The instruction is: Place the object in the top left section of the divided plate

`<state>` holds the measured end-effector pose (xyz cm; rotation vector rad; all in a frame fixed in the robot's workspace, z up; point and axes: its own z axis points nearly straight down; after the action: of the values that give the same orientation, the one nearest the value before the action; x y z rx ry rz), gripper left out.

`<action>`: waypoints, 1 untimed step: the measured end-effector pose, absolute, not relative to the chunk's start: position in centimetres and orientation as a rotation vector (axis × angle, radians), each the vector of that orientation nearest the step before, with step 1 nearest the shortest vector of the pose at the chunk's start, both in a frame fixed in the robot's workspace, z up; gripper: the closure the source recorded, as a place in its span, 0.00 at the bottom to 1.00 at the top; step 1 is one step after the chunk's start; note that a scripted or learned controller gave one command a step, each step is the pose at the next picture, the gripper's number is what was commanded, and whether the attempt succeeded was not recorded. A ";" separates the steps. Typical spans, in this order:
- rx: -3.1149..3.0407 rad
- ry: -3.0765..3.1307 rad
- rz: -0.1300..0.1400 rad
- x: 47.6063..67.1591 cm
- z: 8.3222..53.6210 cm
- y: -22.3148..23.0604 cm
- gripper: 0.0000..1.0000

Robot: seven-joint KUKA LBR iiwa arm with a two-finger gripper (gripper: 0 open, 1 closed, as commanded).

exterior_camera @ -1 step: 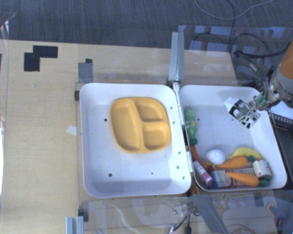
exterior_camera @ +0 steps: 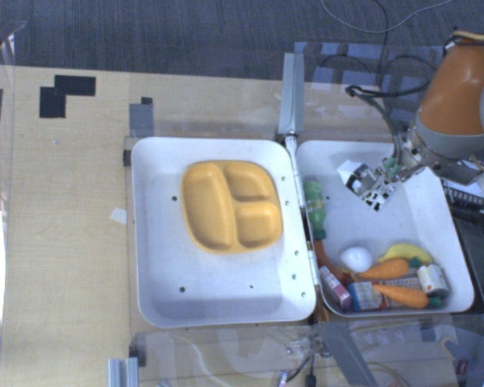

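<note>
A yellow divided plate (exterior_camera: 226, 208) lies in the left white bin (exterior_camera: 157, 248), with one long section on its left and two smaller sections on its right; all its sections look bare. My gripper (exterior_camera: 365, 185) hangs low over the upper middle of the right bin (exterior_camera: 423, 208), above bare white floor. It is apart from the toys heaped along that bin's front and left wall. Nothing shows in its grasp. The orange-banded wrist (exterior_camera: 460, 95) stands behind it at the upper right.
In the right bin lie a green toy (exterior_camera: 314, 198) by the left wall, a white egg (exterior_camera: 356, 258), two carrots (exterior_camera: 394, 269), a yellow banana (exterior_camera: 409, 252), a small can (exterior_camera: 432, 278) and a bottle (exterior_camera: 335, 287). A metal divider (exterior_camera: 290, 95) separates the bins.
</note>
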<state>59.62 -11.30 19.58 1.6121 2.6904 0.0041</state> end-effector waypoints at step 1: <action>1.496 2.756 0.005 62.6 18.5 -2.1 1.00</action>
<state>62.59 -2.10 18.55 1.4963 2.7563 0.0055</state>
